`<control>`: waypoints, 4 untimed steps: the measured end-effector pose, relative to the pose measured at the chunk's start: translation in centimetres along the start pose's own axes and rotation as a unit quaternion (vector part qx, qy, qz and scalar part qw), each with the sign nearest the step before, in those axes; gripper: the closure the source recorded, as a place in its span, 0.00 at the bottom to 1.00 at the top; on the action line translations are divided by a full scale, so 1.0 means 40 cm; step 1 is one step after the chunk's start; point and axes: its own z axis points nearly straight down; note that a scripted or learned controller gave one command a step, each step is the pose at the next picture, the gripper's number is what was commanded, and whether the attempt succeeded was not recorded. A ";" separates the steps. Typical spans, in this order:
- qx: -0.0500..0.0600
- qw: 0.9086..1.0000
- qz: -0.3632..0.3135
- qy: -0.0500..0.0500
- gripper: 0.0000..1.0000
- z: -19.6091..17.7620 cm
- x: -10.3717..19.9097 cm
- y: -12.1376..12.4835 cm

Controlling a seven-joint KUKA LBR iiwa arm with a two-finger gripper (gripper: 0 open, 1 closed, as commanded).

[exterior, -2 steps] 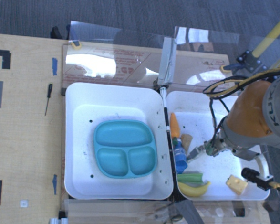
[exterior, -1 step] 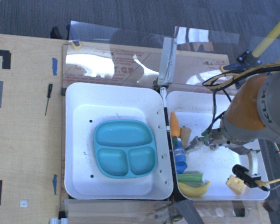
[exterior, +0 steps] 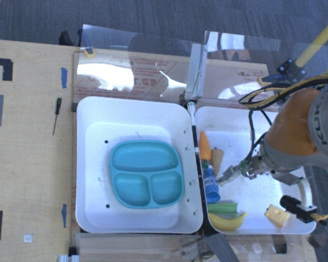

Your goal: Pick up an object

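Note:
In the right bin (exterior: 252, 202), several small items lie along the left wall. From back to front they are an orange carrot (exterior: 205, 146), a tan piece (exterior: 216, 157), a blue bottle-like toy (exterior: 210, 184), a green vegetable (exterior: 221, 206) and a yellow banana (exterior: 228, 220). A yellow cheese wedge (exterior: 277, 215) rests near the bin's front right. My gripper (exterior: 224, 177) reaches in from the right and points down-left. Its tip is just right of the blue toy and below the tan piece. Nothing is visibly held.
The left bin (exterior: 94, 134) holds a blue divided plate (exterior: 147, 172). A raised divider (exterior: 195, 152) separates the two bins. Black and yellow cables (exterior: 261, 98) loop over the back of the right bin. A screwdriver (exterior: 56, 114) lies on the bench at left.

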 end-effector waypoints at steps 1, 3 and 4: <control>0.000 0.983 0.185 0.000 0.00 0.044 -0.001 -0.117; -0.003 0.994 0.107 -0.002 1.00 -0.120 -0.047 -0.120; -0.002 0.994 0.107 -0.002 0.00 -0.118 -0.046 -0.120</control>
